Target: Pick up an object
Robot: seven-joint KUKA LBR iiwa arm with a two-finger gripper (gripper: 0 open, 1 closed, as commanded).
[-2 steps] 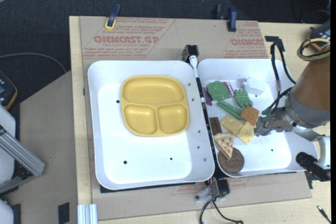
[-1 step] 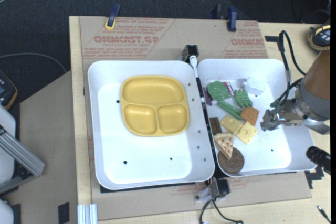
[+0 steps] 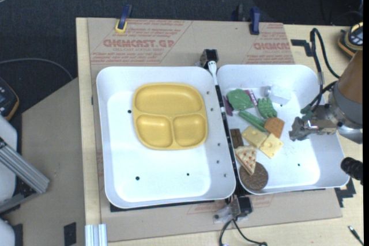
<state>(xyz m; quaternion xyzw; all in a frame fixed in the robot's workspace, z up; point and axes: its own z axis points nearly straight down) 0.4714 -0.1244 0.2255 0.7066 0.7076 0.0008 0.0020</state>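
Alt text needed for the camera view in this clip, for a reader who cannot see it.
The gripper hangs over the right bin, beside a pile of toy food along that bin's left side, with nothing seen in its grasp. The left bin holds a yellow three-compartment plate.

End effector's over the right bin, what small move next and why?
Probably shift left toward the cheese wedge. The end effector hangs over bare floor of the right bin with nothing between its fingers, while the toys lie clustered along the bin's left side.
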